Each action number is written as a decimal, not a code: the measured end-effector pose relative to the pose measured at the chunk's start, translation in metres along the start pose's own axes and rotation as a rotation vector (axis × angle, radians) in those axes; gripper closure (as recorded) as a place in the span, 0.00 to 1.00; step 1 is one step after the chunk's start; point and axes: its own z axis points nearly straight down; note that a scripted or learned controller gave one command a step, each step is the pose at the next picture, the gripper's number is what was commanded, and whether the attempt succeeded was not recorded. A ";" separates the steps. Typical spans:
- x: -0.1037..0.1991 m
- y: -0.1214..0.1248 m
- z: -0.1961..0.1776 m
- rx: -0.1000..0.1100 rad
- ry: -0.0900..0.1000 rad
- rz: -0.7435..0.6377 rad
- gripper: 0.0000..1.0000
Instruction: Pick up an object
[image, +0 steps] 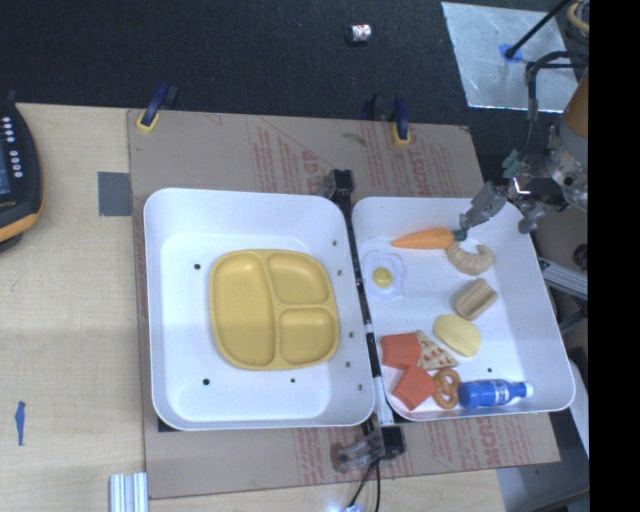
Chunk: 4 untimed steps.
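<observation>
The right bin (530, 290) holds several food toys. An orange carrot (422, 239) lies at its far side, with a curled beige shrimp (470, 259) just right of it. My gripper (502, 218) hangs over the bin's far right corner, above and slightly right of the shrimp. It is open, its fingers spread with nothing between them. One grey fingertip (472, 224) points down-left toward the carrot's thick end.
Also in the right bin are a fried egg (382, 277), a bread roll (474, 298), a pale potato (457, 335), red blocks (401, 350), a pretzel (447, 385) and a blue bottle (490, 394). A yellow divided plate (273, 307) sits in the left bin (170, 300).
</observation>
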 end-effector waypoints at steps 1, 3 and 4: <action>-0.074 -0.005 0.112 0.012 -0.001 0.006 0.00; -0.070 0.001 0.192 -0.005 -0.001 0.000 0.00; -0.033 -0.035 0.194 0.004 0.003 -0.001 0.00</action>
